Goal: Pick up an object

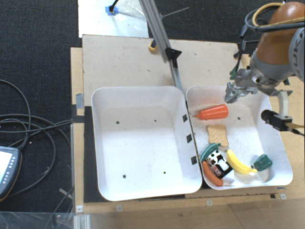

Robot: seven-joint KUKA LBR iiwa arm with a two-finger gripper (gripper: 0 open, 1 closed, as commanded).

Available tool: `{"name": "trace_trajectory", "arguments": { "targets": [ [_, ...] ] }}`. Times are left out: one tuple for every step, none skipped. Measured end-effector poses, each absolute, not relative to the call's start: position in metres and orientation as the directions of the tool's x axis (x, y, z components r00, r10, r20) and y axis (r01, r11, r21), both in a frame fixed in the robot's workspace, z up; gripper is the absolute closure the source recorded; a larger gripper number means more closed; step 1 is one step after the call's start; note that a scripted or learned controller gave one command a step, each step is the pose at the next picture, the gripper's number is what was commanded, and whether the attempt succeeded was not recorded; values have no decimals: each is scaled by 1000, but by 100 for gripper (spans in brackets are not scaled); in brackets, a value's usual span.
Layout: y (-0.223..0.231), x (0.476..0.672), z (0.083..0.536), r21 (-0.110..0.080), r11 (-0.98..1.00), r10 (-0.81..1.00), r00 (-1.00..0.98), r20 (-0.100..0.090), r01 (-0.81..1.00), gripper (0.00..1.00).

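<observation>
Two white bins sit side by side on the surface (124, 61): the left bin (102, 142) and the right bin (274, 142), which carries all the loose things. Counting from the near edge of the right bin: one red sausage-shaped piece (211, 173), one black-and-white item (218, 162) with a green-rimmed piece against it, one yellow banana (239, 163), and one green-topped object (262, 163) at the near right corner. These lie packed together, touching or just beside each other. Farther in lies one tan slice of bread (218, 134), flat on the bin floor. Farther still lies one orange carrot (212, 112), on its side near the divider between the bins.

The gripper (232, 95) hangs over the far part of the right bin, just beside the carrot's thick end and up-right of it. Nothing shows between the fingers; how far apart they stand I cannot tell.
</observation>
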State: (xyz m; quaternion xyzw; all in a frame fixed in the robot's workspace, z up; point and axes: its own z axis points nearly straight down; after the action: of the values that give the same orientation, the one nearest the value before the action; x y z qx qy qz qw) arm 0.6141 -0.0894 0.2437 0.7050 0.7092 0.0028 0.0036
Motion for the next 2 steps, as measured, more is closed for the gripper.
{"name": "trace_trajectory", "arguments": {
  "targets": [
    [-90, 615, 266, 5, 6, 1000, -6, -1, 1000, 100],
    [-37, 604, 271, 2, 10, 1000, -10, 1, 1000, 100]
  ]
}}
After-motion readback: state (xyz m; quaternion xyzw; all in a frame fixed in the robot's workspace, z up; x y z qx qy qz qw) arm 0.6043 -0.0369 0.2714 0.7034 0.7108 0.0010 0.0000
